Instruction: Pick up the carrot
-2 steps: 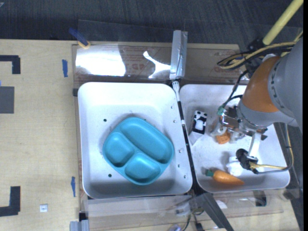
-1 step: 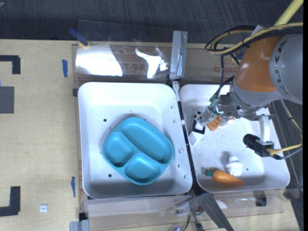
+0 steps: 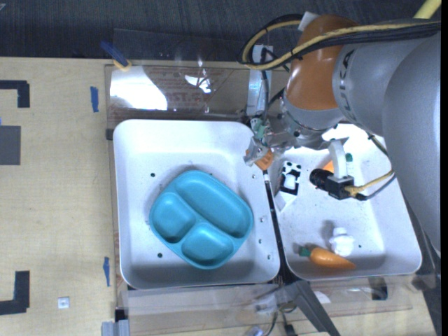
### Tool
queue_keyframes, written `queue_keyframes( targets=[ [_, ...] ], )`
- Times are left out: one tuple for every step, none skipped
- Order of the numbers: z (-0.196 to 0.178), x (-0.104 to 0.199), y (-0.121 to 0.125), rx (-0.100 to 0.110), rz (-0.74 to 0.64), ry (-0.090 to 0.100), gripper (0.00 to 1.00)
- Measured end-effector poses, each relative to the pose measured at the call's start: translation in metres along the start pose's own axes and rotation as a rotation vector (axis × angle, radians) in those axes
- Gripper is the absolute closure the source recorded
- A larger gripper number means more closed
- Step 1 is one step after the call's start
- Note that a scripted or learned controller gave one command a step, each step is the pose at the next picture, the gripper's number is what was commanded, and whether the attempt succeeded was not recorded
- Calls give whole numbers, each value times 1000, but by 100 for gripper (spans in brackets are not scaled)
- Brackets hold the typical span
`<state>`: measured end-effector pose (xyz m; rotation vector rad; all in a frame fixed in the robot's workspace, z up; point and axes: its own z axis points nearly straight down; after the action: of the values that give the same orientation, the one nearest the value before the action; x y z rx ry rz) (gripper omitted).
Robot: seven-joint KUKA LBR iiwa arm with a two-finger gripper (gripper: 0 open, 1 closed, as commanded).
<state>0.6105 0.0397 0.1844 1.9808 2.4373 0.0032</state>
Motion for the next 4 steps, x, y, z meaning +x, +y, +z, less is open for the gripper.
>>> queue_keyframes(
  targets=[
    [0, 51, 68, -2, -352, -1, 100],
    [-52, 21, 27, -2, -1171, -2, 100],
    [-51, 22, 27, -1, -1171, -1, 0],
    [0, -130, 5, 4, -1074, -2, 0]
  ],
)
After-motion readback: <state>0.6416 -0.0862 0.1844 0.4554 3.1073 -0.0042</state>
